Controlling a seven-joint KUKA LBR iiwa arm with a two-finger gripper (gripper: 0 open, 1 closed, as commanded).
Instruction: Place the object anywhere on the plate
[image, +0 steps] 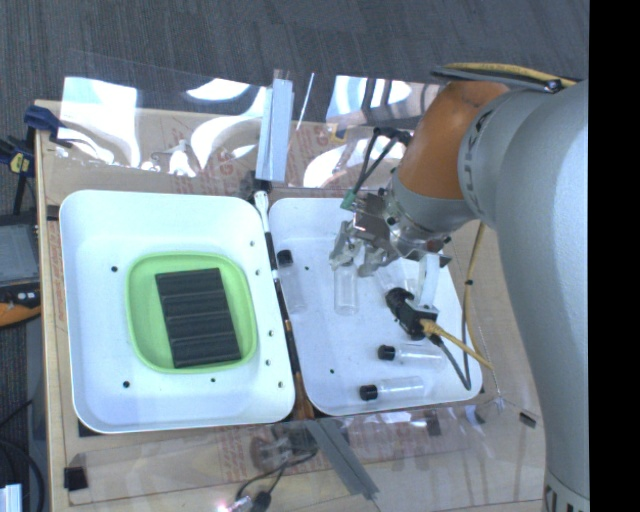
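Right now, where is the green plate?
The green plate lies in the left bin, about its middle, with a dark ribbed block on it. The gripper is over the right bin.

Bright, even light from overhead here, and both white bins (170, 210) come close to washing out. Strong glare along the far edge of the worktop (150, 160), where a clear sheet (100, 105) throws back big white blobs of the lamps above. Shadows are soft and short; a faint one sits under the tool (357, 250) on the right bin's floor. The green plate (140, 300) shows a mild sheen at its rim. The arm (520, 200) looms large, slightly soft. Detail overall is a bit coarse, small items smeared.
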